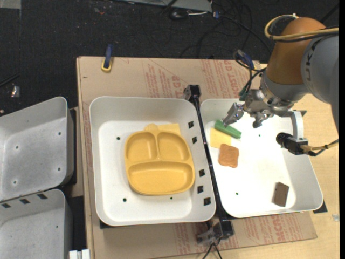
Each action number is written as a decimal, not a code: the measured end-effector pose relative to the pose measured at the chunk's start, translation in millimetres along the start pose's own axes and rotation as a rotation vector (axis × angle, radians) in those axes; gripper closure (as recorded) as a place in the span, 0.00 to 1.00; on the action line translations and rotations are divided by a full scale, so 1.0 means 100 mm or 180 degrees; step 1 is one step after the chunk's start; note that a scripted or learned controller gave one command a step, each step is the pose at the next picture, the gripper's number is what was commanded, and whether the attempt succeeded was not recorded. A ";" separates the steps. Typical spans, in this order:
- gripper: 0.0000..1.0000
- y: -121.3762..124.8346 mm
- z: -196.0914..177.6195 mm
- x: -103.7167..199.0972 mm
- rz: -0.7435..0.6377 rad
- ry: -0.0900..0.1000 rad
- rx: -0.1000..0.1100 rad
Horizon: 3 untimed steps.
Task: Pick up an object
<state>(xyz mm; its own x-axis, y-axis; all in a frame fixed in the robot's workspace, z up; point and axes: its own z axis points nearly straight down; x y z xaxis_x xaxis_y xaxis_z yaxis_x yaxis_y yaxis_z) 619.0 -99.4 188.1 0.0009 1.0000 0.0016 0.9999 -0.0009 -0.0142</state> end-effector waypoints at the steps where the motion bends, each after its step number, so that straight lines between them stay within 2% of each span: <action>1: 0.00 0.03 -0.08 0.00 -0.0006 -0.0005 -0.0043; 3: 0.00 -0.01 0.79 0.05 -0.0002 -0.0005 -0.0034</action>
<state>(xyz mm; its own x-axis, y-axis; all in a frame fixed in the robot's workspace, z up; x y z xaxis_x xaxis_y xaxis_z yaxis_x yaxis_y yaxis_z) 616.5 -94.0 108.7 0.0004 1.0000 0.0002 1.0000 -0.0004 -0.0035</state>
